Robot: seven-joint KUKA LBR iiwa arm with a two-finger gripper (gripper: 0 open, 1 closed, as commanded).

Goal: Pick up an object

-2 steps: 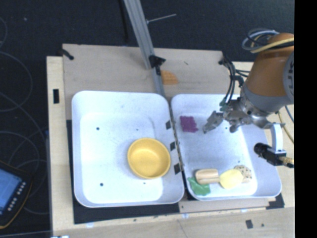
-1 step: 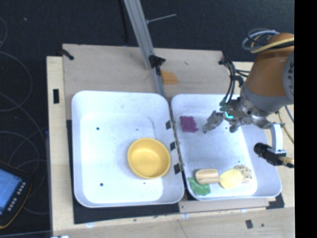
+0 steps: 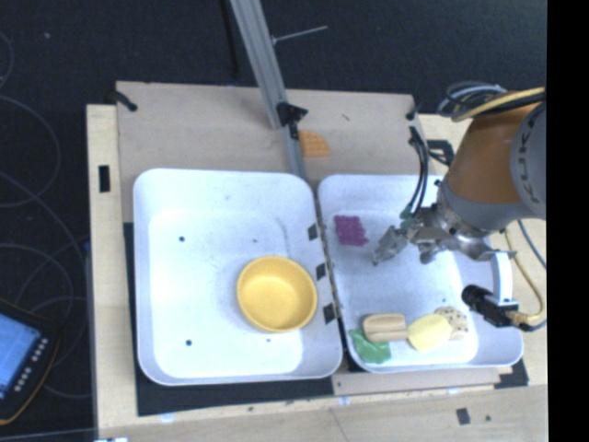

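- Grey arm w/ orange band point(image 3: 492, 168) comes in from the right, over the right shallow white plastic bin point(image 3: 368, 196).
- End effector point(image 3: 405, 245) hangs over the mid part of the right bin; two dark metal fingers point(image 3: 385, 247) look spread apart, nothing seen between them.
- Small purple block, soft-looking point(image 3: 350, 229), lies on the right bin floor just left of the end effector, near the bin's left wall; apart from the fingers, not touching.
- Along the right bin's front wall, a row of items: green flat piece point(image 3: 368, 346) in the front-left corner, tan rounded block point(image 3: 384, 327) touching or overlapping it, yellow lemon-shaped object point(image 3: 427, 332) just beside the tan block, pale speckled cube like a die point(image 3: 452, 319) against the yellow one's right side.
- Black cable fitting point(image 3: 483, 304) and white bracket point(image 3: 502, 279) hang off the wrist, over the bin's right side, near the speckled cube.
- Left shallow white plastic bin point(image 3: 184, 201) holds a round yellow plastic bowl point(image 3: 276, 293), upright, toward its front-right part, near the divide btwn bins.
- Grey metal rail point(image 3: 262, 58) slants down from the top to the gap btwn the bins; small orange tag point(image 3: 314, 145) on the tan wooden surface point(image 3: 202, 127) beside it.
- Handheld screen device point(image 3: 18, 357) at bottom left, off the surface.
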